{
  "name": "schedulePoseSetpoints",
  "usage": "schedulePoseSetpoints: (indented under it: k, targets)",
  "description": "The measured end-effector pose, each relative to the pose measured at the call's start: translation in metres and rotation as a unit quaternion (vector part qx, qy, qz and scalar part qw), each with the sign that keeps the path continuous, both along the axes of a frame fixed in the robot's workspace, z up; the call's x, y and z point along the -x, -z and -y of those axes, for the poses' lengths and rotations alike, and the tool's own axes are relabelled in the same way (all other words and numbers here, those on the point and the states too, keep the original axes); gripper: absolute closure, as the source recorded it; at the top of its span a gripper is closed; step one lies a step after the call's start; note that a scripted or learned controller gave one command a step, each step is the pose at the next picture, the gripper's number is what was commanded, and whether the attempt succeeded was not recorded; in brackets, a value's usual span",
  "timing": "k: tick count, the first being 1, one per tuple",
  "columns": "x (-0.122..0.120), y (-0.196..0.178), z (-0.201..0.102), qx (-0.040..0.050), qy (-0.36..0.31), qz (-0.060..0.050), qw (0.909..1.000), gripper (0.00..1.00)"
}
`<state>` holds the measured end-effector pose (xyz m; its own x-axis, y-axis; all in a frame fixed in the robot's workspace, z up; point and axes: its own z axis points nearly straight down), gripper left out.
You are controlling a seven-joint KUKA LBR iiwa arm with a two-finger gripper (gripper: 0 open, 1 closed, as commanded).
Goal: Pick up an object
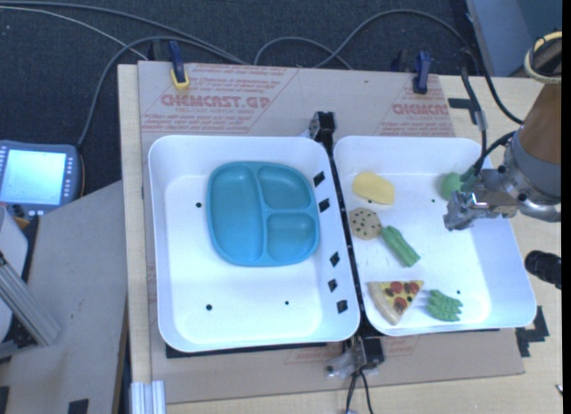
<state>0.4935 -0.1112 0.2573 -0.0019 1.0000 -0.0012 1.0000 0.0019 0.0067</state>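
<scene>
— Position of the gripper?
— Low over the right bin, right of frame, just beside a green toy near the upper wall. Probably lined up for that one.
— Clenched or released?
— Cannot tell; too small and blurred.
— Other candidates?
— Pizza slice, cookie, yellow piece, loose and well apart.

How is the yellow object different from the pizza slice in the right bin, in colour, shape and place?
The yellow object is plain yellow and rounded; the pizza slice is triangular, with a tan crust and red spots on top. The yellow object lies near the far side of the right bin, while the pizza slice lies near its front edge. Both lie toward the divider, apart from the gripper.
</scene>
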Motion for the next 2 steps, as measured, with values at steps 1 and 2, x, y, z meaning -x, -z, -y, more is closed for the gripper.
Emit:
schedulePoseSetpoints:
  k: [1,2]
  targets:
    - [-0.009,0.008,-0.054,-0.0016,-0.002,-0.004,1.0,1.0]
    - [-0.024,0.016,-0.094,-0.001,-0.002,-0.003,1.0,1.0]
